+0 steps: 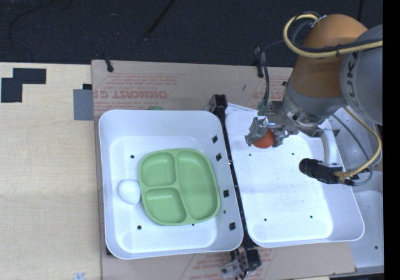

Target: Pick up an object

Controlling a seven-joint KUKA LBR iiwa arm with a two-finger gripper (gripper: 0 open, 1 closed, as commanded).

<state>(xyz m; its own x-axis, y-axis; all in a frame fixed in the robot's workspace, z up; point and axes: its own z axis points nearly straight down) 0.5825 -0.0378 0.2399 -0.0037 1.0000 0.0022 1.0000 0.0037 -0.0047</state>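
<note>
Okay, you've got the gripper (265, 136) over the back left corner of the right bin (300, 225), close to the divider between the two bins. Its fingers are closed around a small orange ball (266, 142), one grey finger on each side of it. You can't tell whether the ball is lifted or touching the bin floor. The arm (325, 72) comes in from the right, with its orange band above the wrist.

In the left bin (119, 129) you see a green plate (179, 185) with three compartments, lying flat near the middle. A white egg (129, 192) sits touching the plate's left edge. Both bins rest on a sheet of cardboard (156, 88) on the wooden bench (44, 179).
</note>
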